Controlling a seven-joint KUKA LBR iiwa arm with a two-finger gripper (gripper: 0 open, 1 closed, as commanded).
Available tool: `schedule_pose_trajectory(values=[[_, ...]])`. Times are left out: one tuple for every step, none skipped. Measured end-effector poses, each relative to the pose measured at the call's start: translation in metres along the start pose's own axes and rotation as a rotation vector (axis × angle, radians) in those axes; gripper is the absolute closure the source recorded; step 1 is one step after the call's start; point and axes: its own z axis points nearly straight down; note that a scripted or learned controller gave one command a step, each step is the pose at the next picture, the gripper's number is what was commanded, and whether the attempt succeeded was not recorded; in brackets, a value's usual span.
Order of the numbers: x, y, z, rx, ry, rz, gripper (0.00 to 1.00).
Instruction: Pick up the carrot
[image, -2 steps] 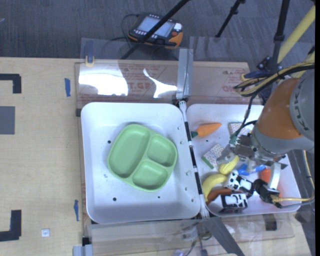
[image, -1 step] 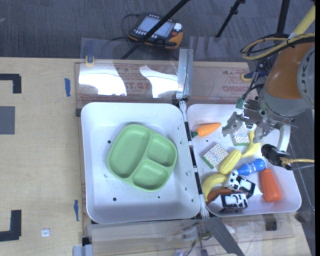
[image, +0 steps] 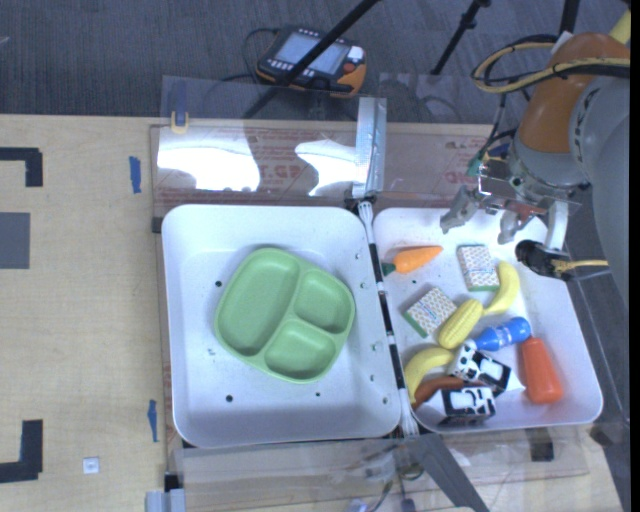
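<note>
Black-and-white toy nearest, carrot beyond — untouched against right bin's left wall. Gripper above, jaws apart, holding nothing — descent and grasp both left.

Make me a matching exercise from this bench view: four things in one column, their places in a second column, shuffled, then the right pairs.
Things:
1. carrot
2. green divided plate
3. orange bottle
4. gripper

Places:
A. middle of the left bin
B. above the right bin's far edge
C. right bin, far left, near the divider
D. right bin, near right corner

Pairs: 1-C, 2-A, 3-D, 4-B
</note>
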Motion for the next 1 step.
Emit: schedule_pose_trajectory(values=[[0.0351,-0.0069,0.03,0.0,0.002,-0.298,0.0]])
